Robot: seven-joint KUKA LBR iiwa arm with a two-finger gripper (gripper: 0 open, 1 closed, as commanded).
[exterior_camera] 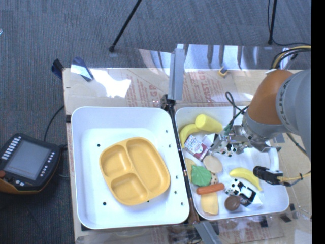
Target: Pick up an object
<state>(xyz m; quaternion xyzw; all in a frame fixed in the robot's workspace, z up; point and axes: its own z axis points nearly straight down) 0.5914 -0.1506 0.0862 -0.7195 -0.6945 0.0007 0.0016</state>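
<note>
Yellow plastic marked the left bin (81, 136), where a three-compartment tray (134, 170) lay flat near the middle; the right bin (277, 200) beside it held the clutter of toy food. From the camera view the grey arm (284, 105) with its orange band reached in from the right, and the gripper (227, 145) hung low over the upper middle of the right bin, just beside a red-and-white packet (195, 145); whether it was clenched or released could not be told. Near it lay a yellow cylinder (208, 122), a green leaf piece (201, 176), a banana (245, 177), an orange sausage (210, 189) and a black-and-white cow figure (241, 191); a teach pendant (26, 161) sat on the floor left of the worktop (127, 88).
</note>
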